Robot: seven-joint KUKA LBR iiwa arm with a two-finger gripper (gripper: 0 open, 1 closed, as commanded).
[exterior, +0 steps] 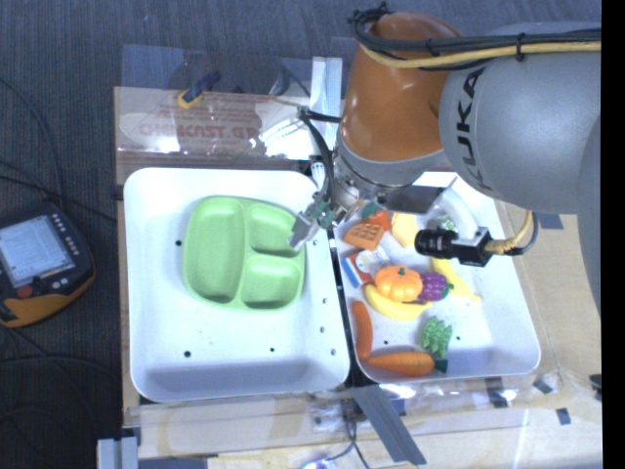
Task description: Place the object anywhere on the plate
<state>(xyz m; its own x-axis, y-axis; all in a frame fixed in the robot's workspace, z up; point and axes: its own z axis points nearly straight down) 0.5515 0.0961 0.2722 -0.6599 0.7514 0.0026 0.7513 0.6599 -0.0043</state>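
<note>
**Gripper over the plate edge, toy food in the other bin**

The gripper (314, 219) hung at the right edge of the green plate (242, 252), which lay in the left bin (146, 291). I could not tell how its fingers stood, or whether they carried anything. The toy foods, such as the pumpkin (399, 282) and the carrot (399, 362), lay in the right bin (508, 335), apart from the gripper. They were probably light, stiff plastic, smooth and rounded, so a hold across the narrow middle seemed safest.
</note>
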